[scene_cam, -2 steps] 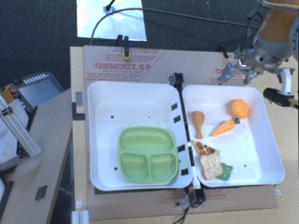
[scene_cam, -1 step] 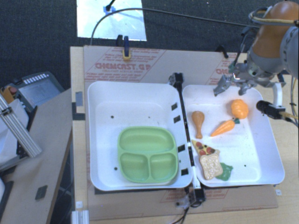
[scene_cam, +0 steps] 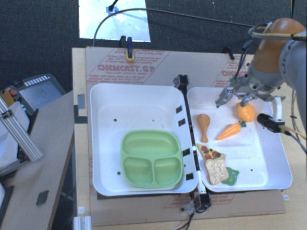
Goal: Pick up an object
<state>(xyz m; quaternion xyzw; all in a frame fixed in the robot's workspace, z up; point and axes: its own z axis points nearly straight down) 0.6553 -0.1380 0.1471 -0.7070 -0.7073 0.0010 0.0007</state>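
Observation:
My gripper point(scene_cam: 234, 100) hangs over the far part of the right bin point(scene_cam: 268, 176), with its fingers spread open and nothing between them. An orange fruit point(scene_cam: 245, 113) lies just below and to the right of the fingertips, apart from them. Further toward the front lie an orange carrot point(scene_cam: 229, 131) and a tan chicken drumstick point(scene_cam: 204, 126). Near the front left corner of this bin are a pizza slice point(scene_cam: 209, 152), a piece of toast point(scene_cam: 217, 170) and a green lettuce leaf point(scene_cam: 231, 176).
The left bin point(scene_cam: 110, 104) holds a green divided plate point(scene_cam: 152, 158) toward its front. A black divider point(scene_cam: 187, 123) runs between the bins. A black cable part point(scene_cam: 268, 122) juts over the right bin's right side.

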